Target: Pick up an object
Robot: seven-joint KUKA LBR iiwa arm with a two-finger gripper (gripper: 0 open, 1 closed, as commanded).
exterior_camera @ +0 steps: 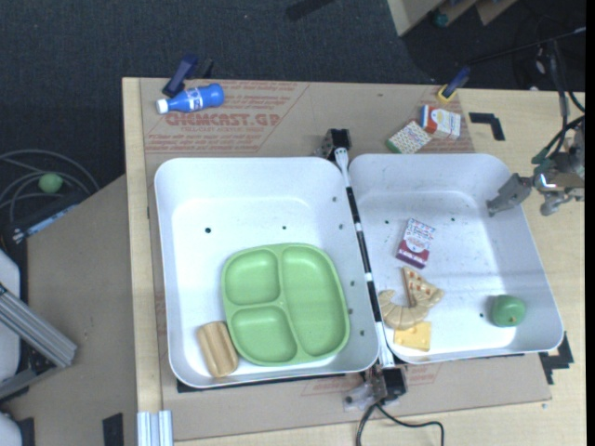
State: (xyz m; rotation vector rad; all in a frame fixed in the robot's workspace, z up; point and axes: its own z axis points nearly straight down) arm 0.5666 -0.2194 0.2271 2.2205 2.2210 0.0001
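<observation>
Right now two white bins are sitting side by side on the bench; the left bin is holding a green divided plate and, touching the plate's lower left edge, a tan bread-like piece lying in the bin's near corner. The right bin is carrying a small red and white packet near its middle; just below that a pizza slice is lying against a croissant, and a yellow cheese wedge is touching the croissant at the near wall; a green apple is resting well apart, toward the bin's right side. The gripper is hovering at the right bin's far right rim, away from all of these things; its fingers are too blurred and dim for me to tell their stance, and nothing is showing between them.
</observation>
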